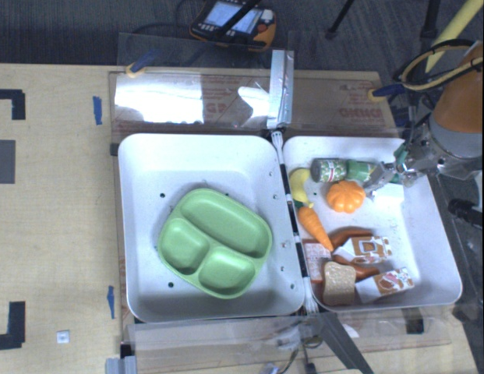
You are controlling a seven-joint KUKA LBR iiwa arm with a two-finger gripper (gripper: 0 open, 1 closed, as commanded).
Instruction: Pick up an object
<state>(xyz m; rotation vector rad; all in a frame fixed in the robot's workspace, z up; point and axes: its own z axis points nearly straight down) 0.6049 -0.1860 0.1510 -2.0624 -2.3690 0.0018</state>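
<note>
Pumpkin (345, 196) sits mid-bin; pincer (388, 176) just beside it, grip state unclear; bin rim (448, 244) well apart.

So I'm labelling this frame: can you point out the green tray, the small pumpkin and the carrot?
green tray (216, 242), camera view, on the ridge between its compartments.
small pumpkin (345, 197), camera view, middle of its orange body.
carrot (313, 226), camera view, mid-length of its orange root.

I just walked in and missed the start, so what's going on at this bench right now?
A robot arm reaches in from the right, its hand low in the right bin, beside the green can and the orange pumpkin. Nothing is visibly held. A carrot, bread slice and other play food lie nearby. The left bin holds a green divided tray.
</note>
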